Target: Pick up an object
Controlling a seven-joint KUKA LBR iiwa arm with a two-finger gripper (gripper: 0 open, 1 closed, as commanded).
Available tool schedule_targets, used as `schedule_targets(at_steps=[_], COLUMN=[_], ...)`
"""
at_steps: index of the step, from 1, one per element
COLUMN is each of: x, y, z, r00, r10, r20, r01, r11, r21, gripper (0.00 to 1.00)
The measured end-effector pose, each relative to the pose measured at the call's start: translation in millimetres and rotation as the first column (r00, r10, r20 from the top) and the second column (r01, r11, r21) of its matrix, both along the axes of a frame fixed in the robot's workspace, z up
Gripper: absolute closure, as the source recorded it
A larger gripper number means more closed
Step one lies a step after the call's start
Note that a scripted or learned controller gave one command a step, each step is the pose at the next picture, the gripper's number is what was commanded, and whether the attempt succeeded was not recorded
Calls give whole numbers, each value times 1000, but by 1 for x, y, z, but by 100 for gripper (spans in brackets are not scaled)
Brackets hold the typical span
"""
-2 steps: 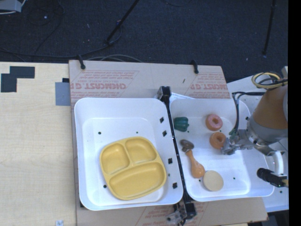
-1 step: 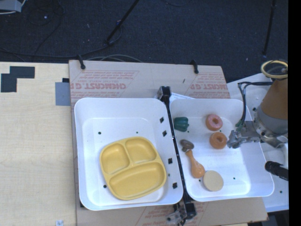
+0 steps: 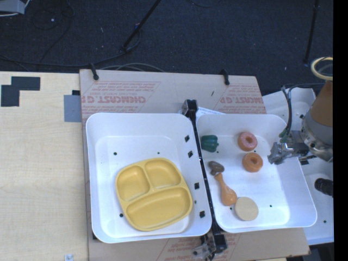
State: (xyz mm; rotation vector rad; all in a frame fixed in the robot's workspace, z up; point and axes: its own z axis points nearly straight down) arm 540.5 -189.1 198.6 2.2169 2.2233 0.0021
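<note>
Reaching in from the right, the grey arm (image 3: 321, 121) carries its claw (image 3: 278, 152) over the right edge of the right bin (image 3: 293, 211). Claw is small and dark against the rim; cannot tell how far it is parted. Nothing shows between its tips. It sits near the orange donut (image 3: 252, 162), apart from it, not touching.

Writing: the cardboard sheet (image 3: 168, 94) under the bins carries red print, seen mirrored or upside down, roughly "CHEMCSZT" or similar at the left; a second patch at the right is partly cut off. Not legible enough to be sure.

Right bin contents:
- green pepper-like piece (image 3: 209, 142), near the dividing wall, upper left
- pink donut (image 3: 247, 141), upper middle
- orange donut just below the pink one, close but apart
- grey-headed spoon with an orange handle (image 3: 223, 184), lying at a slant, head toward the divider
- pale round disc (image 3: 246, 209), touching or just beside the handle's lower end

Left bin (image 3: 103, 145) contents:
- yellow divided tray (image 3: 154, 193), three compartments, lying tilted in the lower middle, nothing in its compartments

Both bins rest side by side on the cardboard, on a light wood table (image 3: 38, 173). Dark floor with cables beyond.
</note>
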Motion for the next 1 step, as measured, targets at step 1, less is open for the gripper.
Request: schedule_targets(at_steps=[1], x=[-1], y=[-5], z=[63], r00=[1000], r10=[0], r20=[2], r01=[0], r11=[1000], r21=[-1], gripper=[100])
